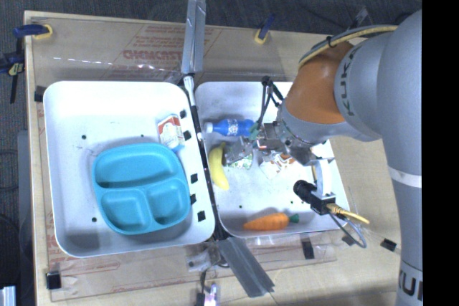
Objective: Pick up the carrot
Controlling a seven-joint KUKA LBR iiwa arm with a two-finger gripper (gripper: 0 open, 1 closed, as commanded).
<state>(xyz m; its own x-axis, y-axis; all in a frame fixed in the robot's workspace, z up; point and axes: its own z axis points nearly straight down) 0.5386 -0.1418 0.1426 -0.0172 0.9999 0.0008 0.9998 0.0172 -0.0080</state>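
Two shallow white bins (72, 111) sat side by side; the orange tapered carrot (267, 221) lay along the near wall of the one nearer the grey arm (358, 93), apart from its gripper (259, 145) (I cannot tell its state), which hovered farther back above the carrot; a yellow banana (217, 168) lay off toward the divider.

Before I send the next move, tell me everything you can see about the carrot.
The carrot is orange with a small green top at its right end. It looks smooth and plastic, probably a toy. It lies flat, roughly lengthwise along the near wall of the right bin, tip pointing left. Nothing rests on it; the banana lies apart, up and left. The pincer is farther up the bin, not on it.
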